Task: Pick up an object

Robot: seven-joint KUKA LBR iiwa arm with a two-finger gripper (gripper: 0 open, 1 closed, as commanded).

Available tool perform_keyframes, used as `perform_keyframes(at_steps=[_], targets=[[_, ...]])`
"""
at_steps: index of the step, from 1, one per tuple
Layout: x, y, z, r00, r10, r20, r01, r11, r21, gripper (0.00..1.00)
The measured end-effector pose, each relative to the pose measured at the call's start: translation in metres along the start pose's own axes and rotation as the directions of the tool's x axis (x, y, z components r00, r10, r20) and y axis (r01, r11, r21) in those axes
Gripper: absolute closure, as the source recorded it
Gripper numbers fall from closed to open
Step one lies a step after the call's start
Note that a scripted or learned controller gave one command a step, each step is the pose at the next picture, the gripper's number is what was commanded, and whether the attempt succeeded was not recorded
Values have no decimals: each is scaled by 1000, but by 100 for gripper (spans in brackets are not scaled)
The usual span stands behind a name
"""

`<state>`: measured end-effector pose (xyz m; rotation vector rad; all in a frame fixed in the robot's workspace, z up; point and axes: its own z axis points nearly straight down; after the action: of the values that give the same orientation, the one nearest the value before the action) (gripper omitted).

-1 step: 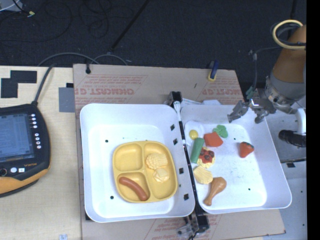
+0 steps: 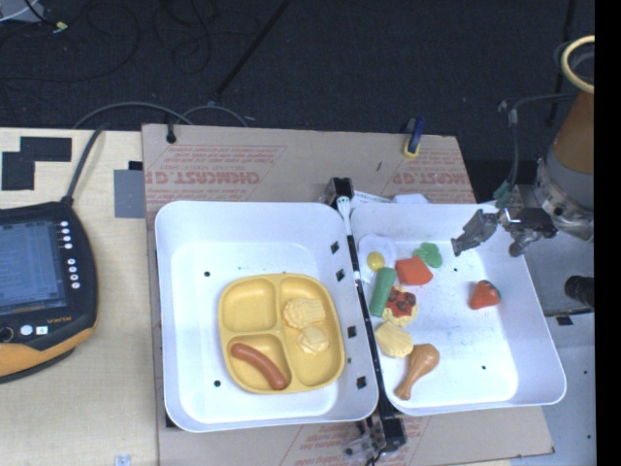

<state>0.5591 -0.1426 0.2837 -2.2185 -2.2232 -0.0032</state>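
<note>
So far, nothing is being lifted.

Landmark: the right bin [image 2: 543, 377], the one the arm is reaching over.

Gripper [image 2: 497, 229]: it is hanging over the right bin's far edge, toward its right corner, with two dark fingers spreading apart and nothing lying between them, so it is reading as released and carrying nothing.

Nearest candidate: a red strawberry-like toy [image 2: 484, 295] is sitting alone in the right bin's right half, just nearer the camera than the gripper and apart from it.

Other candidates: a cluster is crowding the right bin's left side, with a small yellow piece [image 2: 375, 259], a green broccoli-like piece [image 2: 429, 254], an orange-red piece [image 2: 414, 272], a green cucumber-like stick [image 2: 382, 285], a red and yellow piece [image 2: 400, 305], a pale round cracker [image 2: 394, 340] and a drumstick [image 2: 417, 367] toward the near edge.

Left of the right bin: the left bin [image 2: 184, 260] is holding a yellow divided tray [image 2: 233, 357] with a sausage [image 2: 258, 365] and two crackers [image 2: 304, 311].

Progress: I am judging the task as barely begun; choosing a target, descending, closing and lifting are all waiting to be done.

Hard to make out: the arm is being cut off at the right edge, the fingertips are looking dark and small against the bin wall, and the gripper's height above the bin floor is not readable from this slant. Several toys in the cluster are touching or overlapping, so their exact outlines are staying uncertain.
</note>
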Motion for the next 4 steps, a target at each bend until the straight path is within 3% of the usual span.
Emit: perform_keyframes(at_steps=[1, 2, 3, 4], targets=[[-2, 2, -4, 1000, -1, 0, 1, 1000, 6, 100], [59, -11, -52, 1000, -4, 0, 4, 1000, -2, 100], [129, 4, 4, 1000, -4, 0, 4, 1000, 9, 100], [139, -28, -54, 1000, 1, 1, -1, 1000, 0, 100]])
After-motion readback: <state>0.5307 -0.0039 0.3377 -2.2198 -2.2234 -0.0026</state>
